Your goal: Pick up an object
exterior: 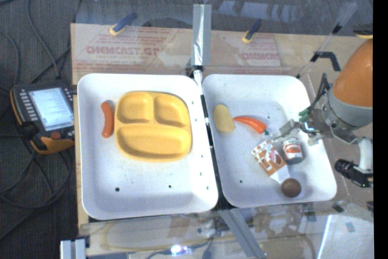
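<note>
Tray [153,125] and sausage [108,118] share left bin [97,191]; carrot [250,123] lies in right bin [242,194].

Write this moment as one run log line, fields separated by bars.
arm: over right bin | gripper: above small can | holding: nothing seen | left bin: yellow tray, sausage

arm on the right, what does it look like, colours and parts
The arm has a rounded orange band over a grey wrist section. Below it sits a cluster of metal and dark fittings with a small green spot, ending in a thin silvery claw. A white and black fitting sticks out at the lower right.
</note>
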Tool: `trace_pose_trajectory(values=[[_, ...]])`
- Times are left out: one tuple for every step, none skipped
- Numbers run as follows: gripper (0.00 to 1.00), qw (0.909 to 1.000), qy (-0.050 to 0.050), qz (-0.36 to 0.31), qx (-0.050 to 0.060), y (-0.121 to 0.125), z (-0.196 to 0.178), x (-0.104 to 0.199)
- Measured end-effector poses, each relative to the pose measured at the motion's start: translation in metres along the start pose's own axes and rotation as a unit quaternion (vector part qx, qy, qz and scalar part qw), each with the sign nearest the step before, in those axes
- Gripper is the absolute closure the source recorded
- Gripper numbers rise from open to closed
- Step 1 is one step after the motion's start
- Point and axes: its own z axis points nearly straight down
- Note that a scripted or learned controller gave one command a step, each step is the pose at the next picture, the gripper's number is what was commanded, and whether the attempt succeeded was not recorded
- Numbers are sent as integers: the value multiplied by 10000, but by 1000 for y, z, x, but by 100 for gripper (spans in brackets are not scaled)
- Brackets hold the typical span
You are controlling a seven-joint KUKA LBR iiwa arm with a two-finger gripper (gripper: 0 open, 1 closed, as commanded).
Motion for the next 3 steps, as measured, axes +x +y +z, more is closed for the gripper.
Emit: trace_pose_trajectory(values=[[0,9968,-42,-774,-185,17,58,-14],[0,9939,-36,-1078,-241,18,64,-13],[0,9890,-115,-1439,-329,13,63,-11]])
